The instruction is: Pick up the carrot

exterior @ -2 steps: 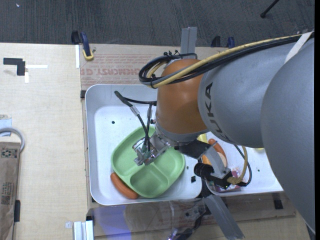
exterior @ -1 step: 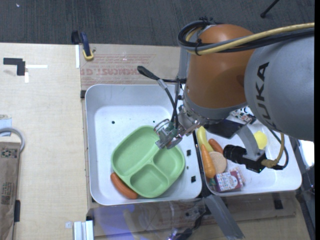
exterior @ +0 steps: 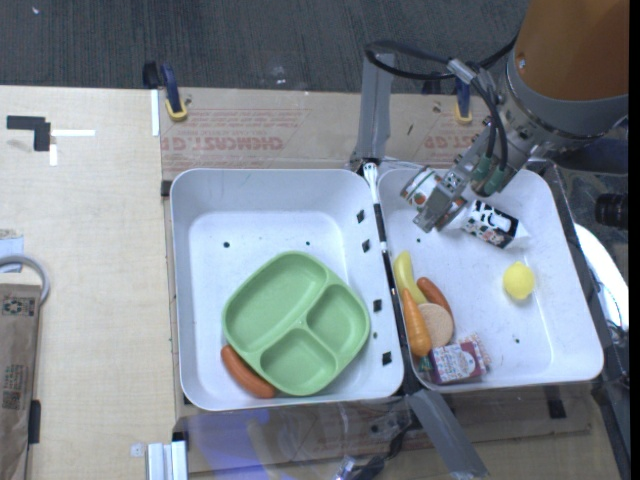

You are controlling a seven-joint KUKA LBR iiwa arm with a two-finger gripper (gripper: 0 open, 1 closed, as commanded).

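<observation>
the carrot (exterior: 415,328) lies low in the right bin (exterior: 560,368), against its left wall, lower centre of the frame. it is wedged into a small heap, which may make it awkward to take: a banana (exterior: 403,271) touches its upper end, a sausage (exterior: 433,292) runs just to its right, a round cracker (exterior: 436,321) overlaps its side, and a pink packet (exterior: 458,361) sits at its lower right. a lemon (exterior: 518,281) rests well apart to the right.

the gripper (exterior: 432,208) hangs near the bin's upper left, above the heap and apart from the carrot, beside a black-and-white carton (exterior: 492,226). whether its fingers are open or closed cannot be told, and nothing is seen held. judging by this, the pick is not yet made.

the left bin (exterior: 200,208) holds a green tray (exterior: 296,323) with another sausage (exterior: 246,372) at its lower left edge.
</observation>
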